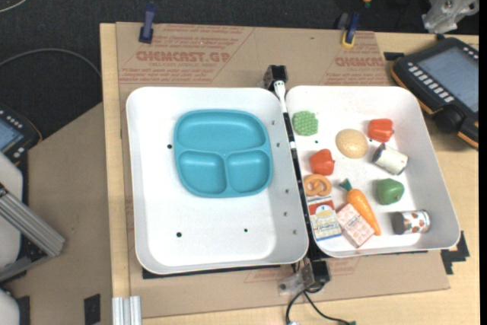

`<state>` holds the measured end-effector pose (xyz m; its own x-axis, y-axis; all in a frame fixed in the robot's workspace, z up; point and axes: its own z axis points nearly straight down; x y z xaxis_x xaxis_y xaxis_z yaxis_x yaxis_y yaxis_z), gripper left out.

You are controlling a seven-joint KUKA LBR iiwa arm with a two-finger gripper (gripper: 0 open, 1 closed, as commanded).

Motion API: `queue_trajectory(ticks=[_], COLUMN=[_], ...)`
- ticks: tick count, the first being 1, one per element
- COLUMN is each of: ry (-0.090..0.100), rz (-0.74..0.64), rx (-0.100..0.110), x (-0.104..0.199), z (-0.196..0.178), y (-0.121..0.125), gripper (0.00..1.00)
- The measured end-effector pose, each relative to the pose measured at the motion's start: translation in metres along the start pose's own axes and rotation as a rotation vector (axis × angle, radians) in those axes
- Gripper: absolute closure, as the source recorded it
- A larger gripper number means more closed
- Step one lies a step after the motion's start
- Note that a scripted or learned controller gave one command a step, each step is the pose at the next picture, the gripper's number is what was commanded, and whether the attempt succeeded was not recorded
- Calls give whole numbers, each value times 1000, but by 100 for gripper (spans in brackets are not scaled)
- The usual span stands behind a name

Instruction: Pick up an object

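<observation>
Step in hand looked like the very start: nothing lifted yet, all candidates sat in the right bin (434, 186) at centre-right of the frame. Claw state: could not tell, no read on what, if anything, it had. Left bin (152, 224) held just a teal divided plate (223, 152), so picking would have to happen on the right. Contents there: green round piece (304, 122) at top left of that bin, beige egg-like item (351, 143) mid-top, red piece (381, 129) to its right, white cylinder (389, 158) just below that, red pepper-like piece (322, 161) centre-left, pretzel (316, 184) under it, green lump (389, 191), carrot (362, 209), two small cartons (338, 222) at the lower left, a can (411, 221) on its side lower right. My guess at the easiest target: the beige item or the green lump, each with some bare floor around it. Next move would call for a descent from the right, centred over one item, fingers straddling it. Obstacles: carrot, cartons and pretzel crowded close together in the lower left, likely touching; the can lay near the bin wall, poor clearance. Around the counter (190, 49): clamps at the top edge, a pendant (445, 80) at upper right, cables on the dark floor.
</observation>
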<state>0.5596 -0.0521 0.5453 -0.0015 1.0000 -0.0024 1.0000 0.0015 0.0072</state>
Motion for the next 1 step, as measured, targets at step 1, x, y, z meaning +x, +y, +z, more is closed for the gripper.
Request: queue_trajectory(ticks=[1], ry=[4], rz=[7], rx=[19], x=[-33], z=[90], y=[-76], gripper=[100])
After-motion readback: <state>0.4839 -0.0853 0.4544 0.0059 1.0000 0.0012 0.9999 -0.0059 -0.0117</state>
